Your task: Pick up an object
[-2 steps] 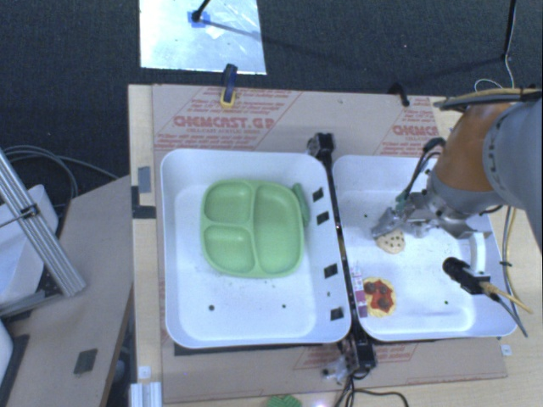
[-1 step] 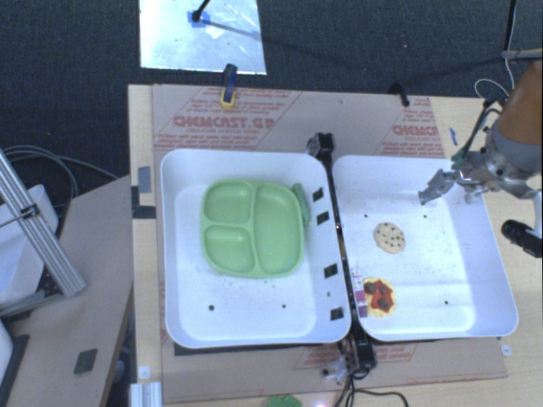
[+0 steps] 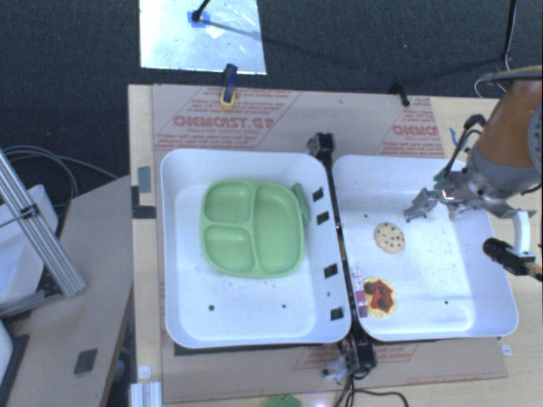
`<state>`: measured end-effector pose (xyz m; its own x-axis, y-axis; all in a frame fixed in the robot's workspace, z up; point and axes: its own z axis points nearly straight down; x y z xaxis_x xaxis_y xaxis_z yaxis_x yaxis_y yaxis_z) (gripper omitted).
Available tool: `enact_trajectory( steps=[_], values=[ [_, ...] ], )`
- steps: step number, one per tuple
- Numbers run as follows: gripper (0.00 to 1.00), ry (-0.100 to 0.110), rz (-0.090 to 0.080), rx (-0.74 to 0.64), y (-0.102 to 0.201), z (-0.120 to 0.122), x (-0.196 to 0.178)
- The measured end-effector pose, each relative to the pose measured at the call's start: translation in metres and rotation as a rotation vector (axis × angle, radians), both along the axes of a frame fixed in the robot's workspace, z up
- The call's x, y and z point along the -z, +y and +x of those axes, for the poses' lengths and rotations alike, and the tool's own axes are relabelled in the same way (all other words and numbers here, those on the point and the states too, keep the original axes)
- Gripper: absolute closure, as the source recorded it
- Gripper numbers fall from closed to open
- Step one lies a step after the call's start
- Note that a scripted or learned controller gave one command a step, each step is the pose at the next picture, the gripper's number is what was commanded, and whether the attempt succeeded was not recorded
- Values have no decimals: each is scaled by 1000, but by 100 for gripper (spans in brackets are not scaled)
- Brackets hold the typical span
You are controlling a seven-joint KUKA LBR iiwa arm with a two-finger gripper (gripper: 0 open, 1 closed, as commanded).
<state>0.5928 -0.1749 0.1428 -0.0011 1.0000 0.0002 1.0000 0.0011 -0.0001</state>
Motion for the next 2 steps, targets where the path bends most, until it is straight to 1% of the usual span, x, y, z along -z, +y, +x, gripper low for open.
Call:
enact_trajectory(
  steps=[1,2],
  values=[
    [0,-7,-1,-7,20,79,51],
    [100,-7,-3,-7,17,78,37]
  ],
)
